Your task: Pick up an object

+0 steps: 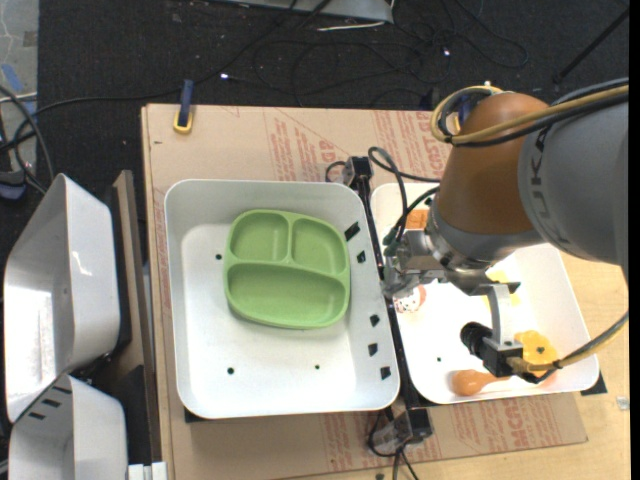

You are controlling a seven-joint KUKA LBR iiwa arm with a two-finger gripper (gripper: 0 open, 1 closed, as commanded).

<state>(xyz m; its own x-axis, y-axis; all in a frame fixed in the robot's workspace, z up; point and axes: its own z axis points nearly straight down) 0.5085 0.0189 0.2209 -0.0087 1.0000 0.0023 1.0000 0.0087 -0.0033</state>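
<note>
The left bin (200,368) holds a green plate (288,269) with three sections. The plate lies flat, a bit toward the far side of the bin, and nothing sits on it.

Next comes the right bin (560,298). The arm (520,168) hangs over it and hides much of its floor. The gripper (408,286) is down at the left edge of this bin, close to the wall between the two bins. A small white and red thing (406,304) sits right under it, maybe touching. I cannot tell how the fingers are set.

Near the front of the right bin lies an orange thing (470,379), its long side running left to right. Just beside it, further right, is a yellow toy (535,352) with a black part.

I think the small white and red thing is the nearest pick.
</note>
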